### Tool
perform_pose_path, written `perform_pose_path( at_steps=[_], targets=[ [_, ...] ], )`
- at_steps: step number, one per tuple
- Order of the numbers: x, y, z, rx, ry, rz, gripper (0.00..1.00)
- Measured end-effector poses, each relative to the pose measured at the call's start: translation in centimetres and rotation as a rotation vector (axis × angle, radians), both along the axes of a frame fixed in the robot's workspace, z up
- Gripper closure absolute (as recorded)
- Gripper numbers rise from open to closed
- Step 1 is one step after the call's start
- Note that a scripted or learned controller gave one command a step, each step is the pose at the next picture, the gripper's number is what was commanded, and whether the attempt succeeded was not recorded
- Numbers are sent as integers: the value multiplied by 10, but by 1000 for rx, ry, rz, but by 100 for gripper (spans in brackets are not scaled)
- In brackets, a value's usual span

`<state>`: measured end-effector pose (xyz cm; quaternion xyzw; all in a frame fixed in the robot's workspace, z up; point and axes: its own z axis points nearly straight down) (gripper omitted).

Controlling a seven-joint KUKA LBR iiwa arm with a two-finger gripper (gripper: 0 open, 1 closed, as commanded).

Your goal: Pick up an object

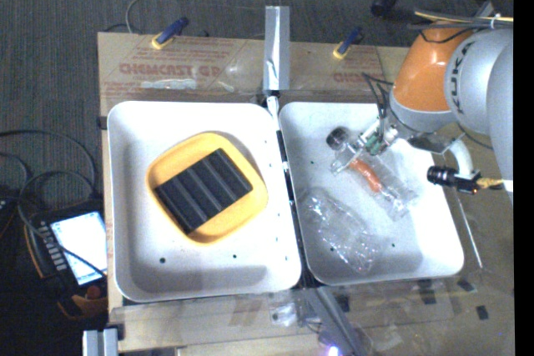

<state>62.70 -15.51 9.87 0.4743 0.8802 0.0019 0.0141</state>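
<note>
Two shallow white bins sit side by side on the surface (pixel 167 67), a brown board with faded red lettering along its far edge. The left bin (pixel 133 263) holds a yellow dish-shaped object (pixel 171 165) with a black ribbed insert (pixel 204 189) lying in its hollow, turned at a slant to the bin's walls. The right bin (pixel 434 250) holds clear plastic things: a crumpled clear wrapper (pixel 340 231) near the front, and a clear packet with an orange piece inside (pixel 374 178) lying toward the middle. A small dark round thing (pixel 336 137) rests near the bin's back left part, close to the packet's upper end. The grey arm with its orange band (pixel 430 79) reaches in from the right, and the pincer (pixel 373 140) hangs over the back of the right bin, just above or perhaps touching the packet's upper end; the tip is small and mixed with the clear plastic, so I cannot tell how it stands or whether it has hold of anything. Two blue-and-yellow clamps (pixel 169 32) grip the board's far edge, and a metal upright (pixel 276 50) stands between the bins at the back.
</note>
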Motion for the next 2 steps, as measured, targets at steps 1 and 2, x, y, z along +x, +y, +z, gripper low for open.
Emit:
perform_pose_path(
  at_steps=[1,2],
  targets=[
    [1,1,10,2,-2,0,100],
    [34,74,85,8,26,114,100]
  ],
)
